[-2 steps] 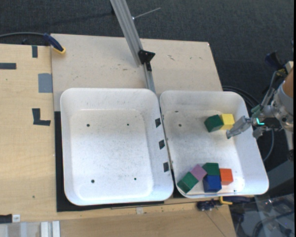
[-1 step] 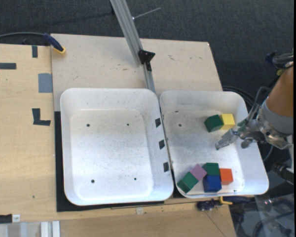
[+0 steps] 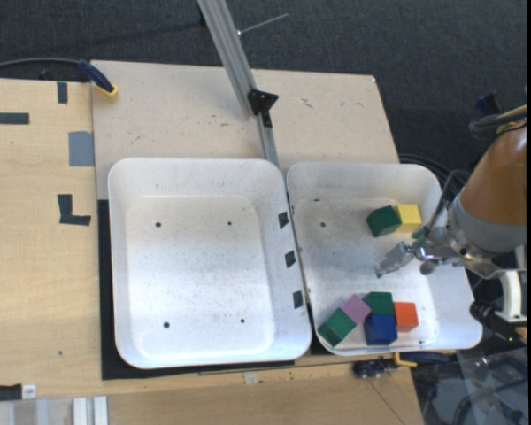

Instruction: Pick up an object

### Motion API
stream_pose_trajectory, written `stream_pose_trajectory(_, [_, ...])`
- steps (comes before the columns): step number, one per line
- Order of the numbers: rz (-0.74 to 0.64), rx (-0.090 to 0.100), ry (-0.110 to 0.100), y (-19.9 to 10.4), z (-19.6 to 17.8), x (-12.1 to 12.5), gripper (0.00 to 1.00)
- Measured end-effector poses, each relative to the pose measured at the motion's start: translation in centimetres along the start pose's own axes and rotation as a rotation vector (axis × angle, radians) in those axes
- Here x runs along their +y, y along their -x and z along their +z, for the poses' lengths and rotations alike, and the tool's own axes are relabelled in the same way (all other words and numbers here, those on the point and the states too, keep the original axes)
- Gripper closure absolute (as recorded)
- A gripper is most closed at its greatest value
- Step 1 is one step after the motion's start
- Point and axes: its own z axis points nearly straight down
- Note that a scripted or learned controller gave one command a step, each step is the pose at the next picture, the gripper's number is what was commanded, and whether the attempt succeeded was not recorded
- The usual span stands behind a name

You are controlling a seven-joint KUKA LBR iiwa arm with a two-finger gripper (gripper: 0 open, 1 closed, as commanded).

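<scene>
Two shallow white bins side by side on pale bench top (image 3: pixel 203 113). Left bin (image 3: pixel 124 264) scuffed grey inside, four small dark dots on floor. Right bin (image 3: pixel 336 193) touching it along shared rim, black tabs along seam. Black mat (image 3: pixel 103 326) showing under left bin's left and near edges. Grey metal rail (image 3: pixel 230 47) running slantwise from top edge down to black bracket (image 3: pixel 262 103) at bins' far side. Wooden board (image 3: pixel 26 237) at left with grey tape patches (image 3: pixel 80 149). Black cable (image 3: pixel 26 63) ending in blue-yellow clamp (image 3: pixel 99 78). Dark carpet (image 3: pixel 380 25) beyond bench.
</scene>
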Motion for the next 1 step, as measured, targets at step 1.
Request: stream_pose_trajectory(1, [0.001, 0.001, -0.001, 0.11, 4.83, -0.98, 0.0])
